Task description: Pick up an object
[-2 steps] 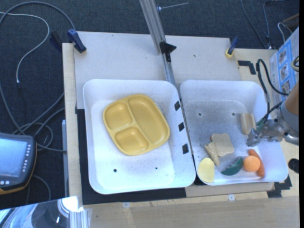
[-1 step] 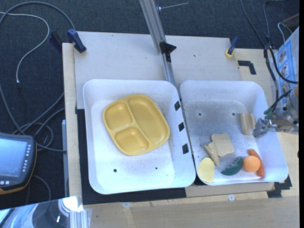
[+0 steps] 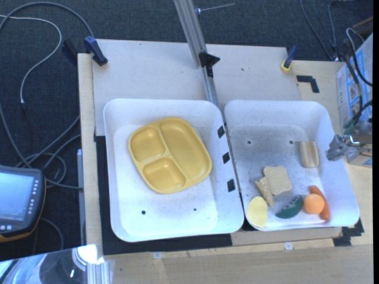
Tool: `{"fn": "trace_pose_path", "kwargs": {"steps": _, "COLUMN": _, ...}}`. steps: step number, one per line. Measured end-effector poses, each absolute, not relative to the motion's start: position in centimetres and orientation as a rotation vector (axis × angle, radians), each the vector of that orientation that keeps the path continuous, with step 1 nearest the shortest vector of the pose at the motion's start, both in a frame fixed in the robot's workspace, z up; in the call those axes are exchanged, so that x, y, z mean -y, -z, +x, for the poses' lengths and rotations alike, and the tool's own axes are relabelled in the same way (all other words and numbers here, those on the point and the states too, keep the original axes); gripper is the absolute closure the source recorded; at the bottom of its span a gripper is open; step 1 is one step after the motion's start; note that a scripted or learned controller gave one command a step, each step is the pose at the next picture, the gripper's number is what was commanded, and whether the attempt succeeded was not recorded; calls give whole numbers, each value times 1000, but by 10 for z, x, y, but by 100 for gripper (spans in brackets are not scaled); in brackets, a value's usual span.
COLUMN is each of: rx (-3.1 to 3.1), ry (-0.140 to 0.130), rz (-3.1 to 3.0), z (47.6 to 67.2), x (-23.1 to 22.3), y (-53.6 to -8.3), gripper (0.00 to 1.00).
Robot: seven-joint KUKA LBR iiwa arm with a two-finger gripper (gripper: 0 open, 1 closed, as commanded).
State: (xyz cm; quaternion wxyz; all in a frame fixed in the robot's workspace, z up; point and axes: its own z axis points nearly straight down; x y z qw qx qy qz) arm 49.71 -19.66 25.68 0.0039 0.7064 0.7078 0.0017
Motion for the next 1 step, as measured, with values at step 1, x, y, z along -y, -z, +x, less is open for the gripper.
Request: {"fn": "trace_pose_path", "kwargs": {"steps": 1, "rx": -2230, "ry": -4, "rz": 2215, "z": 498, "x": 151, "y": -261, "gripper": 100}}
